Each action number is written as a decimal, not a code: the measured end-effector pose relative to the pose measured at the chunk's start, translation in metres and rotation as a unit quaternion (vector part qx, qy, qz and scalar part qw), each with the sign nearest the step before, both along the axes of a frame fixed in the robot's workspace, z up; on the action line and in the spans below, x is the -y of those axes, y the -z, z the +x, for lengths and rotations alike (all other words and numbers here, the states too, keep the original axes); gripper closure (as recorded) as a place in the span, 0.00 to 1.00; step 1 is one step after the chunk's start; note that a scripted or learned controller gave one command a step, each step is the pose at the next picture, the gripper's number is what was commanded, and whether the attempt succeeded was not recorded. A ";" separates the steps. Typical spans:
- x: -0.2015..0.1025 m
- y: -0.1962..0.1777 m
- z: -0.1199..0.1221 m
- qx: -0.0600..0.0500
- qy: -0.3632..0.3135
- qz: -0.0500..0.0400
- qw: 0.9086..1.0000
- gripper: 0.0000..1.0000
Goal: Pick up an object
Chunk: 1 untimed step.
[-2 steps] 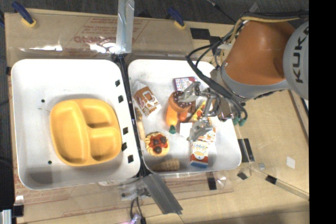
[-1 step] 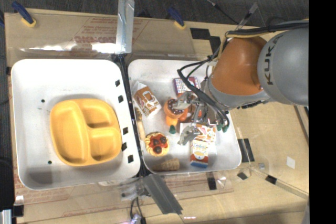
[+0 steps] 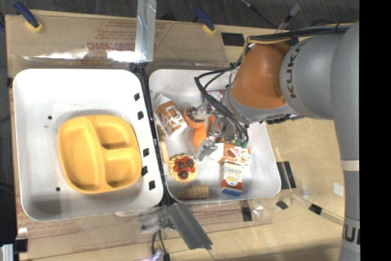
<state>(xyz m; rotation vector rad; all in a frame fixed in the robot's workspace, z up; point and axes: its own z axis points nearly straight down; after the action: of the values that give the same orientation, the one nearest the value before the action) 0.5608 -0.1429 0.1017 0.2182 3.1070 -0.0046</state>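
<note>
The pincer (image 3: 212, 142), whether apart or together I cannot tell, hangs low in the right bin (image 3: 269, 175) over an orange toy (image 3: 199, 129), likely light, stiff and slick, best pinched across its narrow middle.

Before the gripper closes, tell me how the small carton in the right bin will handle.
The small carton lies flat among other items in the right bin, so it probably won't roll. Its boxy, printed faces look stiff but possibly slick. It is likely light.
</note>
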 end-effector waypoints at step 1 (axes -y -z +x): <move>-0.030 0.001 -0.017 0.001 0.011 -0.012 1.000 0.00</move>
<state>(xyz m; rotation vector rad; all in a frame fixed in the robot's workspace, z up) 0.5438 -0.1129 0.1011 0.2520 3.1003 -0.0413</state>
